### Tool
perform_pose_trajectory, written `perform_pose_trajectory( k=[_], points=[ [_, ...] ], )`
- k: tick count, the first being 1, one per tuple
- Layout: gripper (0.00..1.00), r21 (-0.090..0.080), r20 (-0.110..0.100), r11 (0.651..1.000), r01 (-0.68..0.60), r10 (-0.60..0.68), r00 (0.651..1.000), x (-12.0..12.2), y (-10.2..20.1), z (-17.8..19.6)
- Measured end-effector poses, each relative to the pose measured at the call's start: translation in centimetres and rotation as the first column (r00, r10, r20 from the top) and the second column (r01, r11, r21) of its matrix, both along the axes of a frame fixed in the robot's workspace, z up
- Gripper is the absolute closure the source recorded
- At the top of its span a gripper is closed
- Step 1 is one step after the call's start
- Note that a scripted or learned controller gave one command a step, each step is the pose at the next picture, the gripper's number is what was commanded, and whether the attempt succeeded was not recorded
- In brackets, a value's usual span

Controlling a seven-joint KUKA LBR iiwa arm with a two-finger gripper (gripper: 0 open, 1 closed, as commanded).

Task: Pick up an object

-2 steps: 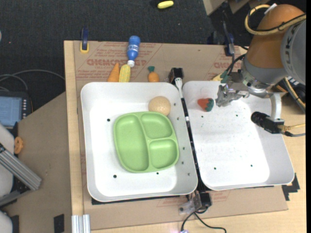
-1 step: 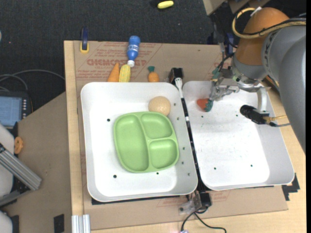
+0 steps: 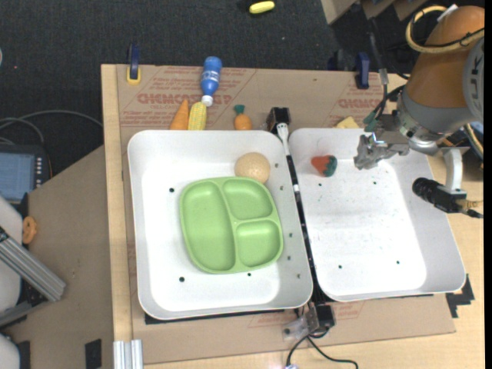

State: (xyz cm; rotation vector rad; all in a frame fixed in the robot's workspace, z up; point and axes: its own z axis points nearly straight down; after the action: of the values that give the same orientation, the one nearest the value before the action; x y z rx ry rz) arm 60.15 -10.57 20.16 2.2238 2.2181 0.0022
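Note:
A small red toy strawberry with a green top [image 3: 324, 164] lies at the far left of the right bin [image 3: 384, 237]. My gripper [image 3: 370, 154] hangs over the far end of that bin, a short way right of the strawberry and apart from it. I see nothing held at its tip. In the left bin [image 3: 154, 206] rests a green divided plate [image 3: 231, 224], and a beige round ball [image 3: 252, 167] sits against the plate's far edge.
Behind the bins, on the brown board, lie a blue and white bottle [image 3: 210, 79], a corn cob [image 3: 197, 115], an orange carrot [image 3: 180, 116], a smaller carrot [image 3: 242, 119] and a black clip [image 3: 278, 118]. A yellow piece [image 3: 261, 8] lies on the floor.

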Motion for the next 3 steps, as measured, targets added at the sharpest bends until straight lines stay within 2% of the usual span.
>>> perform_pose_trajectory(
  k=[1,2,3],
  points=[
    [1.00,-0.002,0.001,1.000,-0.001,0.001,1.000,4.0,-3.7,-9.8],
    [0.00,-0.002,0.000,1.000,-0.002,0.002,1.000,3.8,-3.6,-9.4],
    [0.00,-0.003,0.000,1.000,0.000,0.000,1.000,5.1,-1.7,-10.2]
  ],
)
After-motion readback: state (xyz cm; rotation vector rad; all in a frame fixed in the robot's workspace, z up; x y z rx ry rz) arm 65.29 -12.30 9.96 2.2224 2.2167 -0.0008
